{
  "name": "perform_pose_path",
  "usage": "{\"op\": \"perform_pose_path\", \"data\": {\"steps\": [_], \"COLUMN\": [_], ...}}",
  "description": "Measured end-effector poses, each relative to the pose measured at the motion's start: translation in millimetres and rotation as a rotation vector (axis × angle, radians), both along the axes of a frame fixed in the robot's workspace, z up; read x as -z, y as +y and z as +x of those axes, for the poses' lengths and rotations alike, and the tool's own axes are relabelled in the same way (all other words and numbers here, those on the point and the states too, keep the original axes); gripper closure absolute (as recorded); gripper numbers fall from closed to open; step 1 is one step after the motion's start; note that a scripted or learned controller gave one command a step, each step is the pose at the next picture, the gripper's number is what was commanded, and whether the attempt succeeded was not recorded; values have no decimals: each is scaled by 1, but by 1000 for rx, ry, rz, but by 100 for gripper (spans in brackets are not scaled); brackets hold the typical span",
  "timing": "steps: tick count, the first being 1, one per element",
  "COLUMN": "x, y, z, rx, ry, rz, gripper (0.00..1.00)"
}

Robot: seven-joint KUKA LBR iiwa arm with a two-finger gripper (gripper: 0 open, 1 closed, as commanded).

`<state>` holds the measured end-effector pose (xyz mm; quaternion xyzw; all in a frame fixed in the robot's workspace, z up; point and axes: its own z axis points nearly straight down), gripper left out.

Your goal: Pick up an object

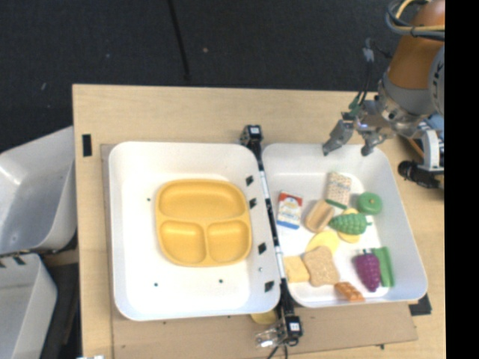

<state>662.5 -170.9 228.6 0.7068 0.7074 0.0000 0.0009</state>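
My gripper (350,143) hangs over the far edge of the right bin (299,163), fingers spread apart and open, nothing between them. Below it in that bin lie toy foods: a speckled cracker block (339,189), a small red-and-white carton (290,209), a bread roll (319,215), a green round piece (369,203), a green bumpy vegetable (349,223), a yellow slice (325,241), a toast slice (321,265), purple grapes (367,270), a green stick (385,266) and an orange piece (348,292).
The left bin (135,275) holds a yellow divided plate (203,221). A black divider with clips (265,208) runs between the bins. The arm's orange wrist band (414,58) rises at the right. Bare bench wood (187,111) lies behind the bins.
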Motion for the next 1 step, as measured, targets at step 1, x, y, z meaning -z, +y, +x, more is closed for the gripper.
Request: {"op": "perform_pose_path", "data": {"steps": [1], "x": [89], "y": [47], "z": [-62], "rx": [1], "ry": [9], "rz": [4], "gripper": [0]}}
